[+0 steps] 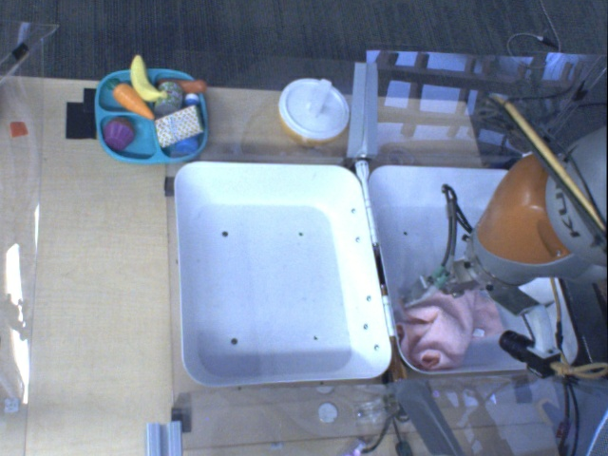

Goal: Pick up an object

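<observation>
Left bin (271, 183) lies open; pink cloth (442, 328) and arm (527, 226) crowd right bin (413, 198).

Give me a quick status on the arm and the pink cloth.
Gripper down in right bin, at pink cloth. Grip unconfirmed. Cloth bunched in the bin's near-left corner. Nothing else around it.

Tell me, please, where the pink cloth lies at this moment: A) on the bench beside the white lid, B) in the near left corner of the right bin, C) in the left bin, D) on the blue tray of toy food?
B: the pink cloth lies bunched in the near left corner of the right bin, just below the arm's tool, across the divider from the left bin.
</observation>
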`<action>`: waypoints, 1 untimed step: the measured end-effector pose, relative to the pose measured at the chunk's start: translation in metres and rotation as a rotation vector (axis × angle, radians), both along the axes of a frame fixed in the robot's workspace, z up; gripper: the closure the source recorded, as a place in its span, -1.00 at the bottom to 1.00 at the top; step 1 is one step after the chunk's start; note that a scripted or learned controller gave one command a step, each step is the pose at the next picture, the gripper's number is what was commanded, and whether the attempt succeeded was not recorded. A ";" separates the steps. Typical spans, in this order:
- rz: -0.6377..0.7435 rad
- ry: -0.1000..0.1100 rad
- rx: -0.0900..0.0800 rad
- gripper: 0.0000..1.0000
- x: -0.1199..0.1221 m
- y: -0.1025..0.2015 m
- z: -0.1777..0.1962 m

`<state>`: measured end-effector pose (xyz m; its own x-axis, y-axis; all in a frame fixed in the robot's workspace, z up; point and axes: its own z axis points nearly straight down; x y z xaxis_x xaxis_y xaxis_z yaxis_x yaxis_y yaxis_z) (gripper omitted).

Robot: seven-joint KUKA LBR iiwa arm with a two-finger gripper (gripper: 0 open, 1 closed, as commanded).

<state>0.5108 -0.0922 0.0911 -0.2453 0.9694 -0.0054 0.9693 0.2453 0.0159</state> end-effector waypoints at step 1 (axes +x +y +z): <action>0.284 0.000 -0.006 -1.00 -0.006 -0.045 0.000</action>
<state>0.5048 -0.1369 0.0907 -0.5071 0.8618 -0.0109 0.8617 0.5072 0.0138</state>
